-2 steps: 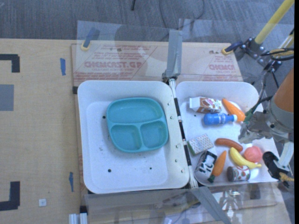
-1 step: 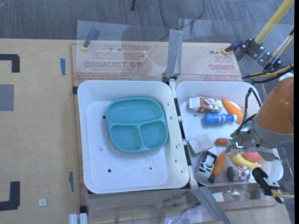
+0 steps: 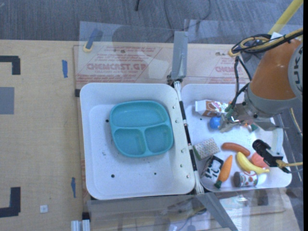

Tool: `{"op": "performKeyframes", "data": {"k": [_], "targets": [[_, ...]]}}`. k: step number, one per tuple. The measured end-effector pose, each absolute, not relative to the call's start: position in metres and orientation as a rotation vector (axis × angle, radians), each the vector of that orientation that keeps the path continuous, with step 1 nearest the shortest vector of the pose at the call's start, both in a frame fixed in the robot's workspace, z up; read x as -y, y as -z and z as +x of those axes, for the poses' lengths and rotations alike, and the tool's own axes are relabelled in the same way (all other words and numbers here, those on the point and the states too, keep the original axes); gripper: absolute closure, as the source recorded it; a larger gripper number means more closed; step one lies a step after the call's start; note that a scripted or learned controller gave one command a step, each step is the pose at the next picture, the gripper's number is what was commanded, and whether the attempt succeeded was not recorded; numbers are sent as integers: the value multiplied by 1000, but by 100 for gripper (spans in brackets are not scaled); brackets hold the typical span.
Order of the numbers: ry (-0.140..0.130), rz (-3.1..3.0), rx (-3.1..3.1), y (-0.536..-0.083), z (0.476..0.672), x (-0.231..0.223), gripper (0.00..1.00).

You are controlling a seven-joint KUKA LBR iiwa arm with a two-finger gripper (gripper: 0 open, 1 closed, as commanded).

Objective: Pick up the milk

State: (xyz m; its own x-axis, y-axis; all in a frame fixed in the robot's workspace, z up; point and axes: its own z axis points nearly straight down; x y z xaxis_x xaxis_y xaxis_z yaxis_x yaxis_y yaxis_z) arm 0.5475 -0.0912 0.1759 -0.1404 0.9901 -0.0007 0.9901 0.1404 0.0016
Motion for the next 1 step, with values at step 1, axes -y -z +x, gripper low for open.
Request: {"op": "performKeyframes", "data": {"k": [1], "targets": [[-1,2060,-2369,-176,547,92,0]]}}
